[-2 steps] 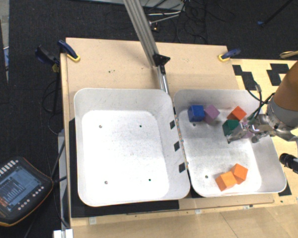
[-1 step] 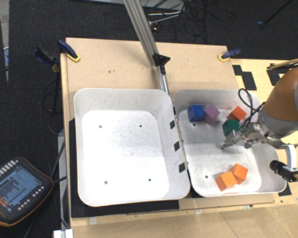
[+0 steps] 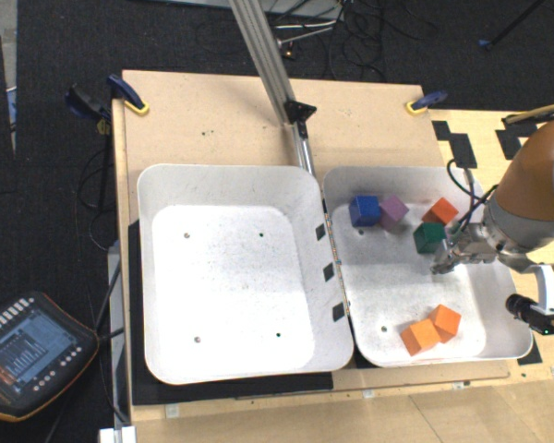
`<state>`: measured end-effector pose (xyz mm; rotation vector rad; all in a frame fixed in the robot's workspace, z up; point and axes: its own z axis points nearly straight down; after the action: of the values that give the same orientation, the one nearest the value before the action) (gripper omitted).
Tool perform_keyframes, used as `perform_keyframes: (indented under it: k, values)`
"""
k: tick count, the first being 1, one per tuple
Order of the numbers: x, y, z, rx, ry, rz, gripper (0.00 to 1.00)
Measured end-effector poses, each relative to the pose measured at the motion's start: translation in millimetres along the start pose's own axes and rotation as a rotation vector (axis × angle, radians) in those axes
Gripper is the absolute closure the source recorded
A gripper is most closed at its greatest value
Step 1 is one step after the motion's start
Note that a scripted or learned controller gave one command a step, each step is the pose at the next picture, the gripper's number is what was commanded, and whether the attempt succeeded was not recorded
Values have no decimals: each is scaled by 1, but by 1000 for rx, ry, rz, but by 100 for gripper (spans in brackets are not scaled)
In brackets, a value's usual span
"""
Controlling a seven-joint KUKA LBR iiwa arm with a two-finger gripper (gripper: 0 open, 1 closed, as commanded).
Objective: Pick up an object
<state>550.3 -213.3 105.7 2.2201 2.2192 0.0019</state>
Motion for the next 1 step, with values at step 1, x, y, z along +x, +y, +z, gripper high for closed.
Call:
perform_keyframes:
  k: [1]
  values:
    - [-10, 2, -59, -4, -2, 0, 100]
